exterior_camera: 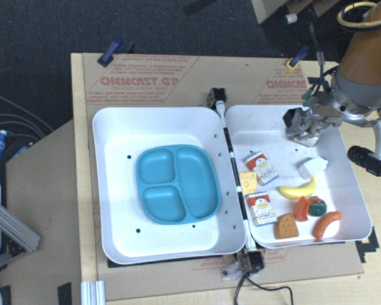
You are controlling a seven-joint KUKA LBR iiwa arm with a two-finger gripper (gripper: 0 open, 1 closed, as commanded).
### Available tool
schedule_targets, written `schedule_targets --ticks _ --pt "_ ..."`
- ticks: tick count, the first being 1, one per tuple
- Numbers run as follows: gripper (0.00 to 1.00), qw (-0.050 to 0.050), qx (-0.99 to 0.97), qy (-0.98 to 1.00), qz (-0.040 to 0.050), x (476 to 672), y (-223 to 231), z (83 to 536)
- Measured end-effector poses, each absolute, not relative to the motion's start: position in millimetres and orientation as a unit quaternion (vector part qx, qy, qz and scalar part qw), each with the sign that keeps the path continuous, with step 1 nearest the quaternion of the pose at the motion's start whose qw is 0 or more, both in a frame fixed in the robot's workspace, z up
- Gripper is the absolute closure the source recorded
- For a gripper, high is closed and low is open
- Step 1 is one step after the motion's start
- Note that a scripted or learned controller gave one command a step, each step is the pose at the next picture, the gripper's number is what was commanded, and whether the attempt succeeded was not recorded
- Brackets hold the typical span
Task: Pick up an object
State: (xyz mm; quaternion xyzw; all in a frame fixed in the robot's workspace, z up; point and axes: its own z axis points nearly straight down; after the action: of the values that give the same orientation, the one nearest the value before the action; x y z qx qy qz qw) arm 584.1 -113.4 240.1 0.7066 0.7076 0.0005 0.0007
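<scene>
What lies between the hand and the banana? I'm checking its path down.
In the camera view, a white block lies between the hand and the banana, on the right bin floor.

Toy foods [286, 199] scattered in right bin [349, 170]

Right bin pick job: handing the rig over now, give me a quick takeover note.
Gripper: over the far end of the right bin, nothing visibly between its fingers.
Things: banana, white block, two small cartons, yellow square, cracker, sausage, tomato, orange piece, all lying in the right bin. Blue divided plate sits in the left bin.
Done: no pick yet.
Left: grasp and lift one item.
</scene>
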Motion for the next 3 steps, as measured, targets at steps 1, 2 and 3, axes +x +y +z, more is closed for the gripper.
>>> schedule_targets --ticks 1,2,3 --pt "1.00 -0.001 0.707 0.708 -0.0004 560.0 -76.1 261.7" --pt "1.00 -0.001 0.707 0.708 -0.0004 561.9 -58.9 261.9" --pt "1.00 0.000 0.707 0.707 0.0000 620.2 -80.6 255.4"
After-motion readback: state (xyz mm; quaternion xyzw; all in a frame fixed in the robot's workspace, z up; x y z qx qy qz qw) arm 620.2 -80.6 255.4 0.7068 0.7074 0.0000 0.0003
